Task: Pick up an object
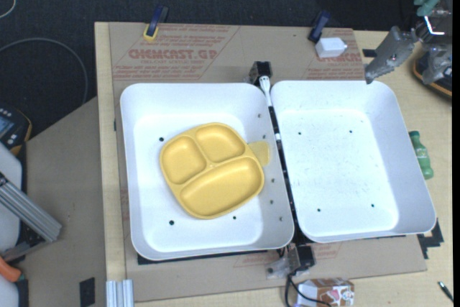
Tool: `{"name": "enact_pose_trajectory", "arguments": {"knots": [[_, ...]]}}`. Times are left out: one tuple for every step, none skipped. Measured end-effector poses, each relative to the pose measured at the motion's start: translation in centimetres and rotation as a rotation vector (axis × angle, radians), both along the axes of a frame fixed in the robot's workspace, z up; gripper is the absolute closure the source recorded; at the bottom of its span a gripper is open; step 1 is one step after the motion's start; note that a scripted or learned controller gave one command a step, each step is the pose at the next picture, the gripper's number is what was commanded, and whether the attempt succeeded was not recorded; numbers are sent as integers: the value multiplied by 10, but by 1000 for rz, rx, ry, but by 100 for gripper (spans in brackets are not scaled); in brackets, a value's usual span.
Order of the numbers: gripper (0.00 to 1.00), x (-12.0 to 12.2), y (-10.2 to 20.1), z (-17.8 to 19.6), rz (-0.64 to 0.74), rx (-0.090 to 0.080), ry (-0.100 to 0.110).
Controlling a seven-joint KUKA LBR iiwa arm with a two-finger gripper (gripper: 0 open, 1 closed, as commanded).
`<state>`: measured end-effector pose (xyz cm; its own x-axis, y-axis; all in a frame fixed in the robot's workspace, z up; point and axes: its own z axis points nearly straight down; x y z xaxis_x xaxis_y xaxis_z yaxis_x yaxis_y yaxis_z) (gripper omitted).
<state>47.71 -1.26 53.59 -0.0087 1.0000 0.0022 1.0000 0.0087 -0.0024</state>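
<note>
A yellow divided plate lies in the left bin; the gripper, upper right, holds nothing, its opening unclear.

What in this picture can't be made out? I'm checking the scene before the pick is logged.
- The hand, camera view: small and blurred at the right bin's far corner; open or shut can't be told.
- The arm behind it: cut off by the right edge.
- The yellow divided plate in the left bin: its underside is hidden.
</note>
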Motion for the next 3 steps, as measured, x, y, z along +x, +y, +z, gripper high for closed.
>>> {"name": "enact_pose_trajectory", "arguments": {"knots": [[100, 3, -4, 10, -7, -3, -4], [100, 1, -5, -107, -10, -2, 11], [100, 1, 90, -141, 2, -1, 5]]}}
